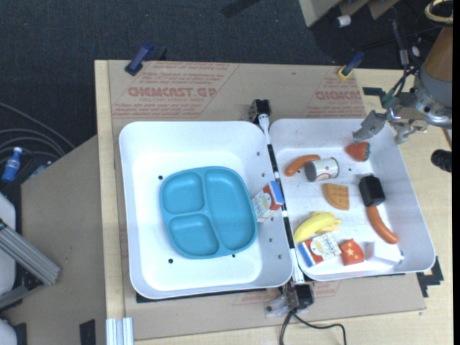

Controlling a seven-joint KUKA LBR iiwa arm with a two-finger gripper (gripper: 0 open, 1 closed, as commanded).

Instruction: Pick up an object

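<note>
Nearest, a small red-and-white carton [325, 249] and a yellow banana [316, 226] lie at the right white bin's [417, 214] front edge. Further back, a red strawberry-shaped toy [358, 150] rests on the bin floor — just below the grey two-finger gripper [368, 129], beside its fingertips, not between them. The grip's state is impossible to judge.

The arm [437, 70] comes in from the upper right, its wrist angled down and to the left. The gripper [370, 129] hangs low at the end, pointing leftward and down. One grey finger [365, 126] shows, slanted; the finger spread is too blurred to read.
</note>
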